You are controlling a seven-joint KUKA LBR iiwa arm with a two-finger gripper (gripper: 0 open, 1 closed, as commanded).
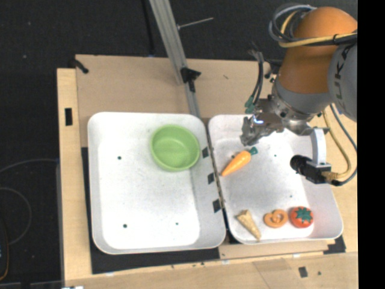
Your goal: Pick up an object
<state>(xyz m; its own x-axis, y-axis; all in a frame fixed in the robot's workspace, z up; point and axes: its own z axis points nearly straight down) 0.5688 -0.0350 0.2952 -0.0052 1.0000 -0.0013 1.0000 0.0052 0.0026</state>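
Carrot lying tilted near left wall of right bin, leaf end up-right. Claw poised just above leaf end; finger opening not discernible. Risk: closing on tapered tip, carrot slipping or pivoting out. Cone, pretzel, tomato along front edge.

Left bin: bowl. Right bin: carrot under my pincer; cone, pretzel, tomato along the front.
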